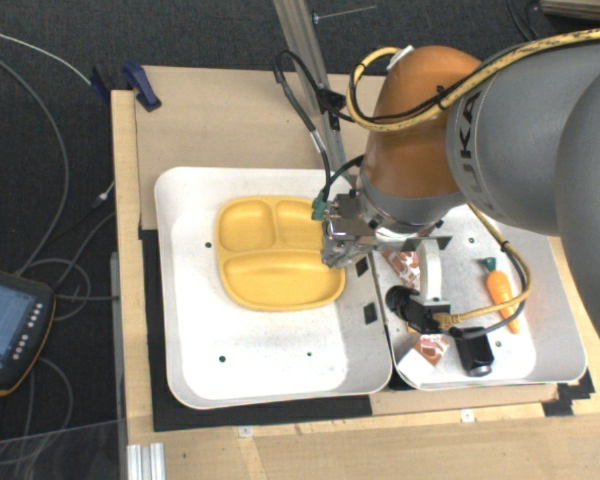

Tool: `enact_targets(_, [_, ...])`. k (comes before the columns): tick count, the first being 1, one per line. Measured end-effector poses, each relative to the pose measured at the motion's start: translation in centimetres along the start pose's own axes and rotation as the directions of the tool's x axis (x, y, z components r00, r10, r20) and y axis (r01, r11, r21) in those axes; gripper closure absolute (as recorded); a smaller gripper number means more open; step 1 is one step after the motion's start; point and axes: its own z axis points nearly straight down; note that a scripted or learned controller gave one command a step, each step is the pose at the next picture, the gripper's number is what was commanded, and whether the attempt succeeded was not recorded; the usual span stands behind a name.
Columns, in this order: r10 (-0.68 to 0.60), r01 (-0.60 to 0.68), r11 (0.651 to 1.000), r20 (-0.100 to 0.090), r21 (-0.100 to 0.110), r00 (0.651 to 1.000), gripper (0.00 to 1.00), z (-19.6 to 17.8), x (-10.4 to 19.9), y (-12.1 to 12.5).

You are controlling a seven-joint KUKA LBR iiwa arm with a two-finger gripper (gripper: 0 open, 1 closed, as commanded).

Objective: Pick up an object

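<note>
A yellow divided plate [275, 253] lies in the left bin [195, 348], towards its upper right. My gripper [337, 246] hangs low over the plate's right rim, close to the wall between the two bins. An orange carrot [500, 290] with a green tip lies at the right of the right bin [550, 363]. Two small red-and-white packets sit in that bin, one just right of the gripper [407, 266] and one near the front edge [430, 349]. The arm's wrist hides the upper part of the right bin.
A small black piece [370, 312] lies by the dividing wall below the gripper. Bare white floor shows in the left bin in front of and left of the plate. A metal pole [298, 28] rises behind the bins.
</note>
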Motion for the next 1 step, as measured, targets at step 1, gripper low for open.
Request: enact_targets(1, [0.006, -0.006, 1.000, 0.001, -0.004, 1.000, 0.00, -0.05, -0.31, 0.15])
